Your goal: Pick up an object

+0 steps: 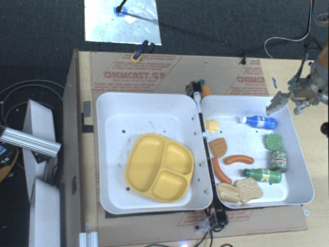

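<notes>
The right white bin (300, 176) holds several toy foods: a blue bottle (259, 121) at the back, a green round piece (274, 141), a small can (279, 159), a green bottle (263, 175), two sausages (238, 159) (221, 170), a brown cracker (218, 147), a pale yellow piece (212, 125), a bun (229, 192) and a toast slice (249, 188). My gripper (286, 107) hangs above the bin's back right corner, just up and right of the blue bottle. Its fingers are spread open with nothing between them.
The left white bin (110, 138) holds a yellow divided plate (159, 167). A black clamp (196, 89) sits at the back where the bins meet. Cardboard (154, 71) lies under both bins. Cables and metal parts lie to the left of the bench.
</notes>
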`<act>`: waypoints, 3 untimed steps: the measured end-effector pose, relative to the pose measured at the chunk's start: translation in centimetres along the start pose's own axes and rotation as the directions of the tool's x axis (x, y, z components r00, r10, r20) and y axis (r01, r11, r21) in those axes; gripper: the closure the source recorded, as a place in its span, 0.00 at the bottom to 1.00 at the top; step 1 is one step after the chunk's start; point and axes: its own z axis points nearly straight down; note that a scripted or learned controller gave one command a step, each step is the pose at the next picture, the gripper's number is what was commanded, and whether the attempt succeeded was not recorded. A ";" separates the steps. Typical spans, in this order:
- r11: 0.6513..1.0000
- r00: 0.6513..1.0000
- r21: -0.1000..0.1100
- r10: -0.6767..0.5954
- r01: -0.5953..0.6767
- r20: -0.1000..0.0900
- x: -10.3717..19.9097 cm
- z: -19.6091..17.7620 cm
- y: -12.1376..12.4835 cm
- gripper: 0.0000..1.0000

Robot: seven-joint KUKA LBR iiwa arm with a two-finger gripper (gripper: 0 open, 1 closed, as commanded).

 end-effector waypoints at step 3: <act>1.000 1.000 0.002 0.002 -0.002 0.000 -2.4 17.8 -1.6 0.00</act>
